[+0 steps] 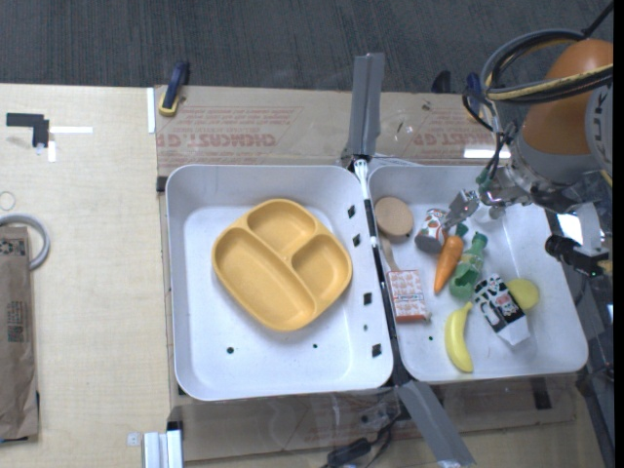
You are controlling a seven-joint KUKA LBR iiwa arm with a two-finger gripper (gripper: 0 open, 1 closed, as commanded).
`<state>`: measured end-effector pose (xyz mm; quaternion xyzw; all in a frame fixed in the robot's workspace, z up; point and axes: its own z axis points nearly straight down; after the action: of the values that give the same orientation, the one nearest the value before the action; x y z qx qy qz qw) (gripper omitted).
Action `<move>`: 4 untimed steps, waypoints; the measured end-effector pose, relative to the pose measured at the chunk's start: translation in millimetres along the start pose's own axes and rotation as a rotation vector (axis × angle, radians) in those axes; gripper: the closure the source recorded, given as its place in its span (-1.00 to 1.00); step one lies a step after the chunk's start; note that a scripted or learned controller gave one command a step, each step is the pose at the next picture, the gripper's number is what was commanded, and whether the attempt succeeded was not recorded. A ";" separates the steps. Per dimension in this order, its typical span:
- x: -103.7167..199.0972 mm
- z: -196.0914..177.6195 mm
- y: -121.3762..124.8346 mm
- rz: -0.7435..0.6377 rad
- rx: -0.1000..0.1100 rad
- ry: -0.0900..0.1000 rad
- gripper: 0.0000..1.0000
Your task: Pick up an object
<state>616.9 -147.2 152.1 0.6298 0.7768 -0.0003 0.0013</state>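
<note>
The bench point(78, 213) bears 2 white bins point(185, 291), a cardboard sheet point(253, 130) and a brown packet point(15, 330).

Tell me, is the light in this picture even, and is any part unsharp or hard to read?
Camera view: light is soft and even, with faint shadow under the yellow plate; the bins' white floor looks bright, nearly washed out; the small toys near the carrot are slightly blurred.

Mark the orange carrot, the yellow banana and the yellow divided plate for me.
Orange carrot point(448, 262), camera view, mid-body.
Yellow banana point(457, 339), camera view, middle of the curve.
Yellow divided plate point(255, 302), camera view, rim of the largest compartment.
</note>
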 end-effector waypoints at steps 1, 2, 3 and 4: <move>3.7 60.6 -39.8 -0.270 0.001 0.002 -1.00; 55.2 -40.5 10.7 -0.373 -0.002 0.000 -1.00; 32.7 54.2 -11.3 -0.576 0.000 0.002 -1.00; 31.2 44.4 -10.8 -0.572 -0.002 -0.001 1.00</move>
<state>600.0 -119.0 107.7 0.3852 0.9228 -0.0001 0.0023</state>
